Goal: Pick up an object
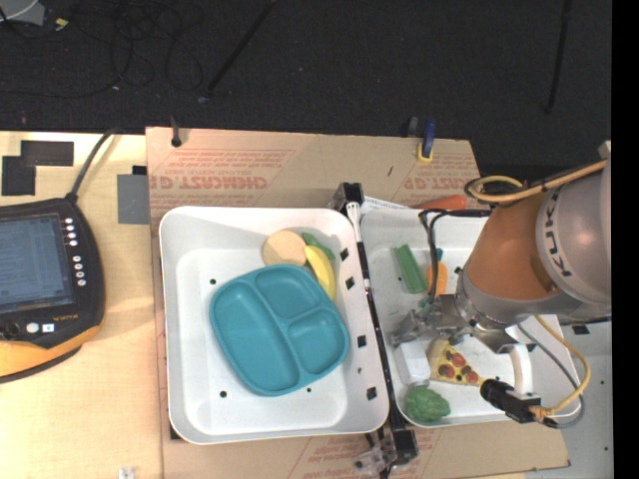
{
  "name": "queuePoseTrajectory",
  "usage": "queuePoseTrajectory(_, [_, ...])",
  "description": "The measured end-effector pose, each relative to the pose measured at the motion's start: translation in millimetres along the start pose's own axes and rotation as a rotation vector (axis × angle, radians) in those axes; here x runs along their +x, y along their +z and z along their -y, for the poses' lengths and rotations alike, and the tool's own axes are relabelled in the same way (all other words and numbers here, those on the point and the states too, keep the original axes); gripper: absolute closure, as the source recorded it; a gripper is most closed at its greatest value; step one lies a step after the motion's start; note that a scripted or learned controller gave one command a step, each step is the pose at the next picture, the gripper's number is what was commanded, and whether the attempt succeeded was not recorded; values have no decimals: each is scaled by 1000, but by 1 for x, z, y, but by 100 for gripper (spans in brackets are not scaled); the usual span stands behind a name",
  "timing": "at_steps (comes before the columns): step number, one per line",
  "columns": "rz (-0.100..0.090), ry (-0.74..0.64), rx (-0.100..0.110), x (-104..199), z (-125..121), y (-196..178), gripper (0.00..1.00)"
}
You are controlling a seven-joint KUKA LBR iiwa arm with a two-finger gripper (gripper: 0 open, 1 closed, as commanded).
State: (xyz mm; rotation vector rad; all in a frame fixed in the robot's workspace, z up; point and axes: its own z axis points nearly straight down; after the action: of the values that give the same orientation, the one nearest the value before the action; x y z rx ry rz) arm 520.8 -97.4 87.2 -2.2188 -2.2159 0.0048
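A grey and orange robot arm reaches into the right bin (374, 267), its gripper (417, 325) low beside a pizza slice toy (451, 364). Whether its fingers are spread or closed cannot be told. A teal divided plate (280, 329) fills the left bin (190, 267).

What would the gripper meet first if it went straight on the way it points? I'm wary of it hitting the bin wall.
Probably the right bin's floor: the gripper points down-left, beside the pizza slice. Depth is unclear.
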Motion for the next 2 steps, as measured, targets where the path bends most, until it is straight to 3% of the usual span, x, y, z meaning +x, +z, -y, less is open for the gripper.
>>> queuePoseTrajectory(1, [4, -4, -10, -23, -84, -2, 0])
queuePoseTrajectory(2, [1, 0, -1, -23, -80, -10, 100])
